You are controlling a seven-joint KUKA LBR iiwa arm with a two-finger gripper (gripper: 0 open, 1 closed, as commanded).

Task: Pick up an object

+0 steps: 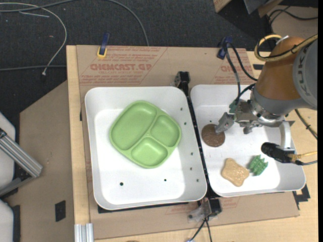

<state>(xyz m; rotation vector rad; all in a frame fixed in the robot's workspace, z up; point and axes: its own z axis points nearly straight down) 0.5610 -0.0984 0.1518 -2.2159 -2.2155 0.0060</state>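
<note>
In the right bin (282, 185), a brown round disc (213, 135) lies at the left side. A tan toast-shaped piece (235, 172) and a small green toy (258, 165) rest near the front. My gripper (235, 126) hangs over the middle of this bin, open, with nothing between its fingers. Its left fingertip (221, 124) stands just above the disc's upper right edge, and I cannot tell if it touches. The toast piece and the green toy lie well in front of the gripper.
The left bin (101, 185) holds a light green divided plate (145, 133) in its middle. A black clamp (181, 78) sits at the back where the two bins meet. The arm (282, 79) comes in over the right bin's back right corner.
</note>
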